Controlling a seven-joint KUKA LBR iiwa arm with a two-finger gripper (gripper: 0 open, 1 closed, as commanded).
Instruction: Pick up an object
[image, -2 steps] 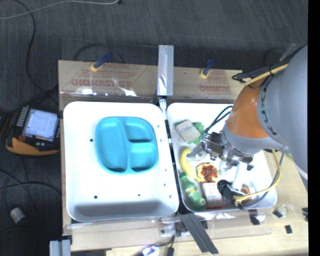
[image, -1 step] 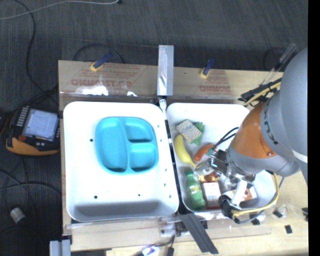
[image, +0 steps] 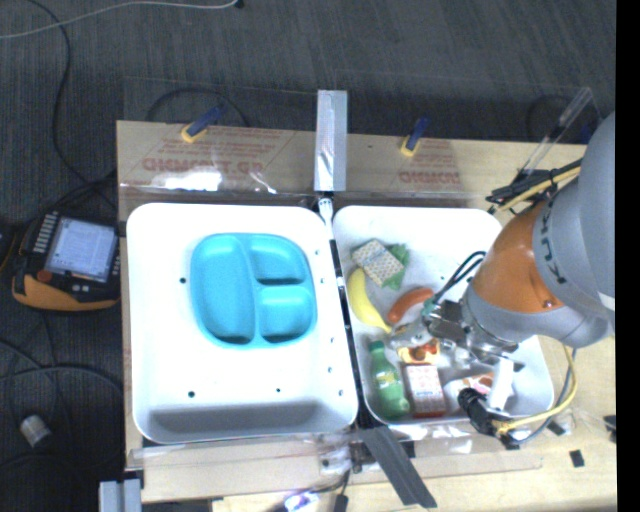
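The right bin (image: 420, 222) holds a yellow banana (image: 364, 300), a red sausage-shaped toy (image: 409, 303), a green packet with a checked top (image: 380, 262), a green bottle (image: 384, 380) and a red-brown box (image: 424, 388). My gripper (image: 432, 338) hangs low over the middle of this bin, just below the red toy and above the box. A small orange and white item (image: 424, 351) lies right at the gripper. The wrist hides the fingers.
The left bin (image: 160, 400) holds a blue divided tray (image: 254, 286). A metal post (image: 331, 140) stands behind the wall between the bins. The arm's orange band (image: 515, 270) covers the right bin's right side.
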